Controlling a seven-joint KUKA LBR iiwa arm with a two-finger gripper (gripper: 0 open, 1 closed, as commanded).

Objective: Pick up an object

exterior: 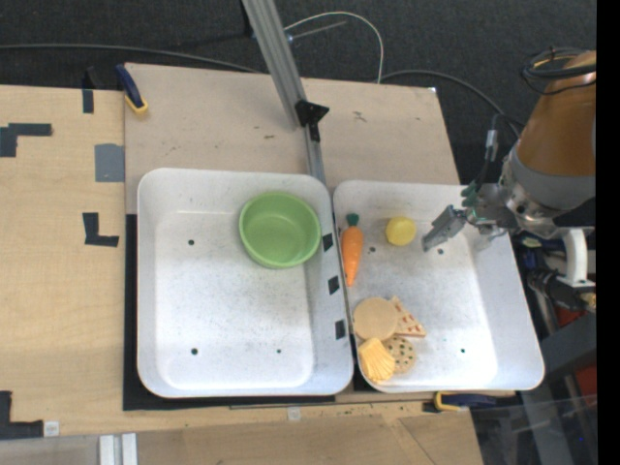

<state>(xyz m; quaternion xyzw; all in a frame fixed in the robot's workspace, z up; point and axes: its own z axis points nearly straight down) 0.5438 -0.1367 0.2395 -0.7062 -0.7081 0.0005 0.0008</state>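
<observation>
While the pale wooden desk (58, 260) carries two white bins, the right bin (504, 308) holds a yellow ball (400, 231). Just beside it, toward that bin's right edge, the gripper (438, 232) hovers. Whether its jaws are wide or narrow, I cannot tell.

green bowl (279, 228): upright, upper right of the left bin (165, 356)
carrot (351, 248): lengthwise by the bowl's right
yellow ball (400, 231): right of the carrot
crackers and chips (385, 338): piled below the carrot
</observation>
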